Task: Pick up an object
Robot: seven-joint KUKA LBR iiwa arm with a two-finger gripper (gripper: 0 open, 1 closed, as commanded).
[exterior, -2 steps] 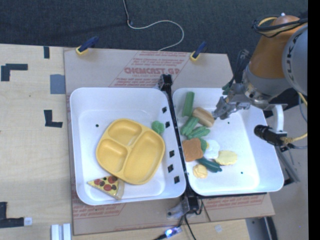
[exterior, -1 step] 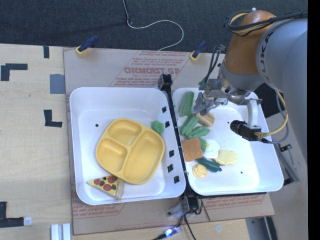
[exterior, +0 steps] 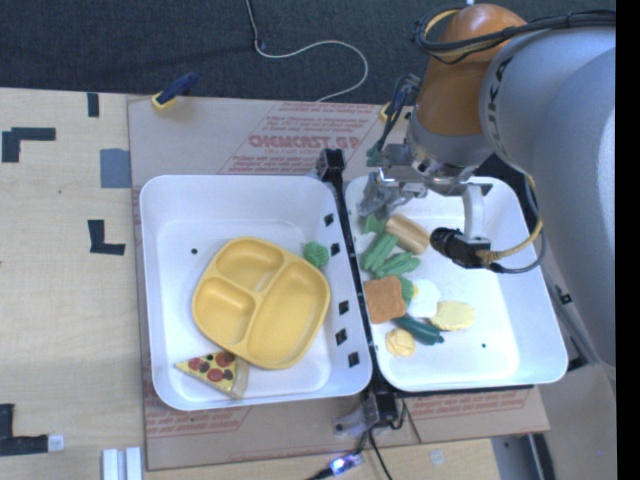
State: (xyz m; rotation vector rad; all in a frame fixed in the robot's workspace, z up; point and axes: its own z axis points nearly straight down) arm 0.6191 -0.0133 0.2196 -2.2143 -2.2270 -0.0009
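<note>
My gripper (exterior: 383,200) hangs over the far left part of the right bin (exterior: 500,363), just above a heap of toy food. A tan bread roll (exterior: 407,232) lies right beneath it, with green bean pods (exterior: 388,260) beside that. Further toward the front lie an orange cracker square (exterior: 384,299), a white egg piece (exterior: 425,295), a yellow piece (exterior: 455,315), a dark teal piece (exterior: 418,330) and a small yellow lump (exterior: 400,343). Nothing shows between the fingers (exterior: 372,198).
The left bin (exterior: 165,208) holds a yellow divided plate (exterior: 262,302), a pizza slice (exterior: 214,371) at its front left and a green piece (exterior: 316,255) by the dividing wall. The grey arm (exterior: 545,88) covers the right bin's far right side.
</note>
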